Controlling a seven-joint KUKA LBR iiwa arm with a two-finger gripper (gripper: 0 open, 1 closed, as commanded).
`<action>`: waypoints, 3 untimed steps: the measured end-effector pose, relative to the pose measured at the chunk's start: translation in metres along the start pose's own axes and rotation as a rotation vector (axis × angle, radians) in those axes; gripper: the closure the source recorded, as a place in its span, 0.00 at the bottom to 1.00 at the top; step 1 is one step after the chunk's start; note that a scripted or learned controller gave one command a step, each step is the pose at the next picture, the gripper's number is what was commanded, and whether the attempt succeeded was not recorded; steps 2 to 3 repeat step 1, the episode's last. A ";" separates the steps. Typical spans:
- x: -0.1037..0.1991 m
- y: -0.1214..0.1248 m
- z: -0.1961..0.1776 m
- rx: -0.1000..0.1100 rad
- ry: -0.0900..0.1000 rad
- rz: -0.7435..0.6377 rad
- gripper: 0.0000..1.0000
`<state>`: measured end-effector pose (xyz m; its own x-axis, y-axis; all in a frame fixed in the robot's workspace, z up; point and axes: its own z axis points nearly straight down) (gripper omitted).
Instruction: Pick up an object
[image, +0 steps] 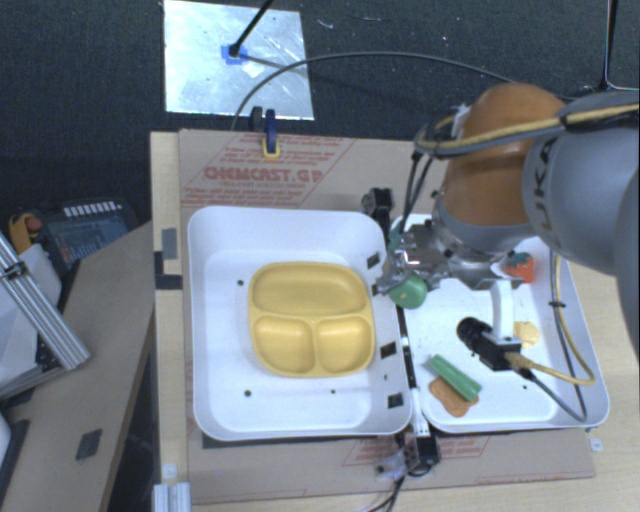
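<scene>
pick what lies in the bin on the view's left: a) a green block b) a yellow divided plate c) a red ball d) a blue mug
b: a yellow divided plate with three compartments lies in the middle of the left bin.

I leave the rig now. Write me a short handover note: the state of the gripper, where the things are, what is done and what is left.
Gripper: low at the left edge of the right bin, with a round green object just at its tip. I cannot tell if it is gripped.
Things: the left bin holds a yellow divided tray. In the right bin, a green stick lies over an orange piece near the front. A small red-orange object and a small yellow piece are further right.
Done: no object is clearly lifted.
Left: probably check the grasp, then lift one object.
</scene>
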<state>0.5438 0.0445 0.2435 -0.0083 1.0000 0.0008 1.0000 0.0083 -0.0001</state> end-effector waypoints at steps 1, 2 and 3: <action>0.050 0.003 0.004 -0.002 0.000 0.002 1.00; 0.050 0.003 0.004 -0.002 0.000 0.002 1.00; 0.050 0.003 0.004 -0.002 0.000 0.002 1.00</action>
